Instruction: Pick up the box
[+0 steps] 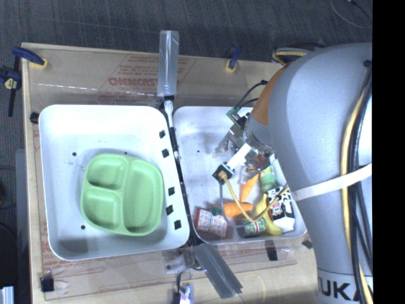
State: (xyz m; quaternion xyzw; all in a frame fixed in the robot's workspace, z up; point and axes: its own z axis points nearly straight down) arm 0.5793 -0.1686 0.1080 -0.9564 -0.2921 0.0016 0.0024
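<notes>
Just glossy cardboard box (211, 221), rect., beside smooth curved banana (261, 217).

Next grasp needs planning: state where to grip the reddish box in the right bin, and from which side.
Come straight down on the reddish box; it lies flat in the right bin's front corner. Probably close across its far and near edges, since the orange piece crowds its right side and the bin wall its left.
</notes>
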